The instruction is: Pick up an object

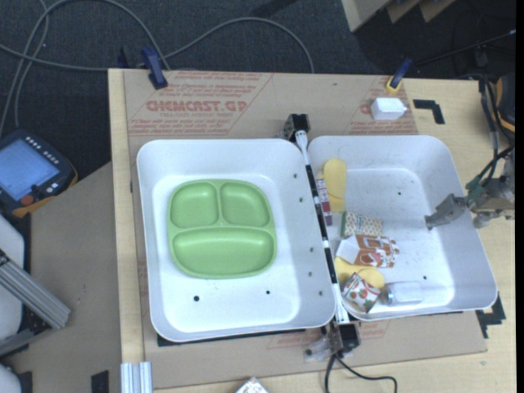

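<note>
The right white bin (426, 162) holds a small heap along its left and front sides. A yellow oblong object (334, 178) lies near the divider. Below it are a patterned packet (363, 223), a red-and-white packet (377, 252), another yellow piece (357, 270) and a small printed pack (360, 292). A clear little bottle (403, 293) lies on its side at the front. My gripper (447, 210) hangs at the bin's right side, low over bare floor, well right of the heap and touching none of it.
The left bin (155, 178) carries a green divided plate (221, 228). A white block (387, 108) and two blue clamps (153, 69) (399, 74) sit on the board behind the bins. A pendant (29, 172) and cables lie to the left.
</note>
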